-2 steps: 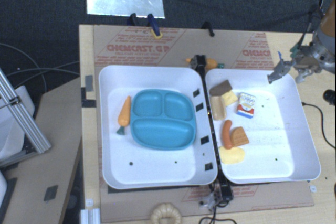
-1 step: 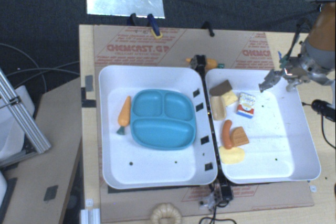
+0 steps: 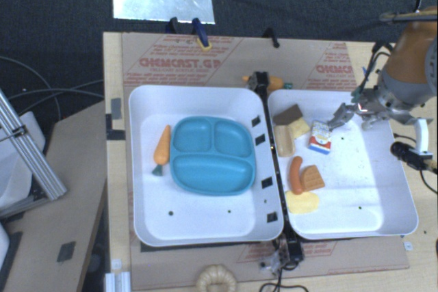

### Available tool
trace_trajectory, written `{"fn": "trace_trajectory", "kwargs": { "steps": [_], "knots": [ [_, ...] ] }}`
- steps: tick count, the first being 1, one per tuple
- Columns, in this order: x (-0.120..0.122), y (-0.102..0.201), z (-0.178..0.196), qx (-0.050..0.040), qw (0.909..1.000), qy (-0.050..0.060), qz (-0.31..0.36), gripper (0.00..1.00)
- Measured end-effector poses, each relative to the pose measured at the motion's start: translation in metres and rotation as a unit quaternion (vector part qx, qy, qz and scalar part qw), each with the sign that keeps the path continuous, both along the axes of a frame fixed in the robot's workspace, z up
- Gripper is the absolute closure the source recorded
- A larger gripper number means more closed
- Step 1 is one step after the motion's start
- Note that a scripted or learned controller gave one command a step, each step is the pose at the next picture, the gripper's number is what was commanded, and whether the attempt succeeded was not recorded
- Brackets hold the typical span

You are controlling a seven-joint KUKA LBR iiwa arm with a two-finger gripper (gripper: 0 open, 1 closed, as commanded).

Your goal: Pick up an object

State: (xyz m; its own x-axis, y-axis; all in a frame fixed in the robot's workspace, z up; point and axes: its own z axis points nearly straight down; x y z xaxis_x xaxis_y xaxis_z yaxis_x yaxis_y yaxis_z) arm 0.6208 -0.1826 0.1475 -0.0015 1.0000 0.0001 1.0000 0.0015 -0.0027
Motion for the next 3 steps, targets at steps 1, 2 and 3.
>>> {"fn": "trace_trajectory", "kwargs": {
  "steps": [1,2,3],
  "knots": [
    [0.007,0.003,-0.058,-0.0001,1.0000,-0.003,0.001,0.00],
    [0.011,0.003,-0.058,-0.0004,1.0000,-0.005,0.002,0.00],
    [0.014,0.004,-0.044,-0.0012,0.9999,-0.011,0.003,1.00]
  ]
}}
